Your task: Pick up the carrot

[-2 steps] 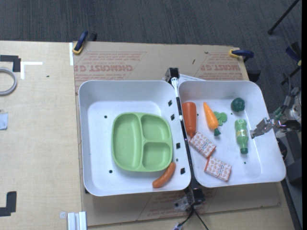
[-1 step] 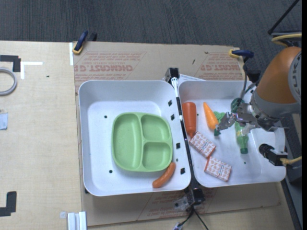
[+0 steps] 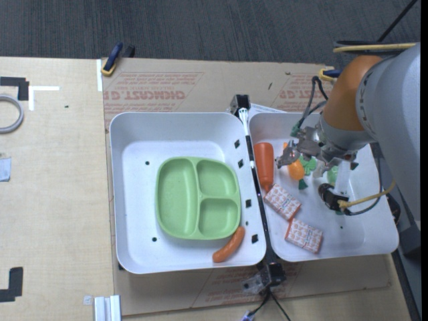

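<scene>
1. Camera view shows the grey arm with its orange wrist band reaching in from the right over the right-hand shallow white bin (image 3: 374, 243), with the gripper (image 3: 309, 158) low among the items at that bin's upper middle.
2. The long orange carrot (image 3: 265, 164) lies lengthwise against the right bin's left wall, just beside the divider between the two bins, its top end near the bin's upper left corner.
3. The gripper sits just right of the carrot, near it but apart; nothing of the carrot is between the jaws. Whether the jaws are spread or pressed together I cannot tell, since the wrist and its cabling hide them.
4. A small orange rounded piece (image 3: 295, 170) and some small green bits (image 3: 313, 166) lie right under the gripper, and two red-and-white patterned packets (image 3: 283, 201) (image 3: 304, 235) lie lower in the same bin.
5. The left white bin (image 3: 127, 239) holds a light green three-compartment tray (image 3: 198, 198), with an orange-brown sausage-shaped piece (image 3: 229, 245) just off the tray's lower right corner.
6. Judged step: approach, with the grasp not yet made.
7. The next move calls for shifting the gripper left until it is over the carrot's middle, with the jaws set across its narrow width, then descending. The bin wall close beside the carrot leaves little room for the finger on that side, and the orange piece beneath the gripper could be taken by mistake.
</scene>
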Available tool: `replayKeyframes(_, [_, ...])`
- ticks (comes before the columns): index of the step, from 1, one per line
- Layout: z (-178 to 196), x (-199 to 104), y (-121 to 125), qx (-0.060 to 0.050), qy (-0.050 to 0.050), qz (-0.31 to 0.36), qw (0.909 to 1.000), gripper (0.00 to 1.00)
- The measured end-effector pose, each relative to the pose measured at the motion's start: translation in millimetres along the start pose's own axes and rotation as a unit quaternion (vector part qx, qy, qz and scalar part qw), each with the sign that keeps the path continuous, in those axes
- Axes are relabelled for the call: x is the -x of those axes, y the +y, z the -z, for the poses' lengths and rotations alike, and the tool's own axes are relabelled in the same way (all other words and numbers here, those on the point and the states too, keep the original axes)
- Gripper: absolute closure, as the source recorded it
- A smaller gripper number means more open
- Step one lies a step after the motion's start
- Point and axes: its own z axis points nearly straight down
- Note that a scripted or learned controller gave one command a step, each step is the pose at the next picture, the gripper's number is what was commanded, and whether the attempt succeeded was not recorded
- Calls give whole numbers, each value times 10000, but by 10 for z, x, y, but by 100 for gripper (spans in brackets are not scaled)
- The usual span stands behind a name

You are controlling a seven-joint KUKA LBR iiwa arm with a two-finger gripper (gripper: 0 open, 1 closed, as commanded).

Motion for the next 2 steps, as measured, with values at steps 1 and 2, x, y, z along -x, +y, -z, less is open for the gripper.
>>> replayKeyframes(1, [94,2,0,-6,-6,12,10000,100])
replayKeyframes(2, [918,-264,465,-58,-8,-537,9985,100])
